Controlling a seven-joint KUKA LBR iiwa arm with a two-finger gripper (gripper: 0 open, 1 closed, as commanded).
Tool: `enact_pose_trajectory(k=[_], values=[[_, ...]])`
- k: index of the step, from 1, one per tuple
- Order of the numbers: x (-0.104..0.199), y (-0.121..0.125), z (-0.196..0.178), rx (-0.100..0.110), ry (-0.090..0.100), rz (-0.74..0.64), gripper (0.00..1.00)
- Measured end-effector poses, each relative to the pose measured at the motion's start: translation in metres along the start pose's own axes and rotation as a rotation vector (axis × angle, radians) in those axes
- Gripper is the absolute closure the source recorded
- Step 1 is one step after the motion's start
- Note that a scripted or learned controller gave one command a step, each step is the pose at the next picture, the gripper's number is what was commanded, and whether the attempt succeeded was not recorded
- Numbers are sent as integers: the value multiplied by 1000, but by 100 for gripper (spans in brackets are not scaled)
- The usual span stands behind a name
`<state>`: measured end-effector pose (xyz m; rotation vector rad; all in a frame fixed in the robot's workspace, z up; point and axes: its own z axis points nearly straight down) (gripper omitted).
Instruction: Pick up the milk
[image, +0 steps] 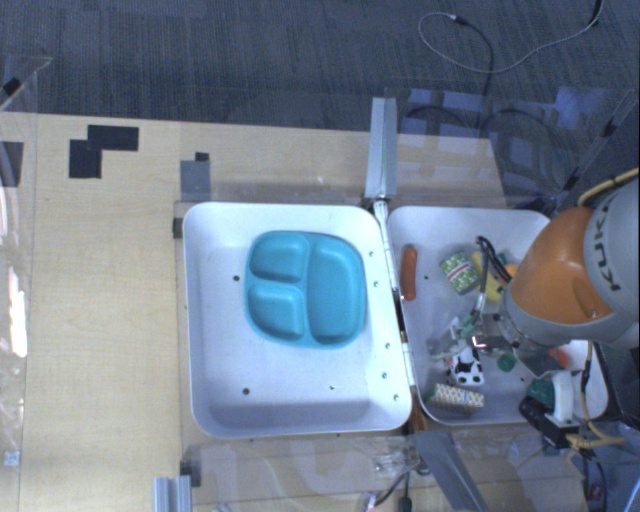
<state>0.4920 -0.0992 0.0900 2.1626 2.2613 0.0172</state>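
Milk (466, 371): cow-print carton, R bin (425, 228), just below gripper (478, 338). Gripper: over carton; hold/opening can't tell. Step: approach/grasp, prob. Next: close on carton, lift straight. Hotdog (408, 274) up-left of milk.

Grey arm (600, 270) — orange band, black lettering

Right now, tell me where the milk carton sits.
The milk carton sits in the right bin, near its front edge, just behind a striped packet, below the gripper.
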Motion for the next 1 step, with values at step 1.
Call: enact_pose_trajectory(k=[1], values=[[1,3,-12,-8,1,-1,100]])
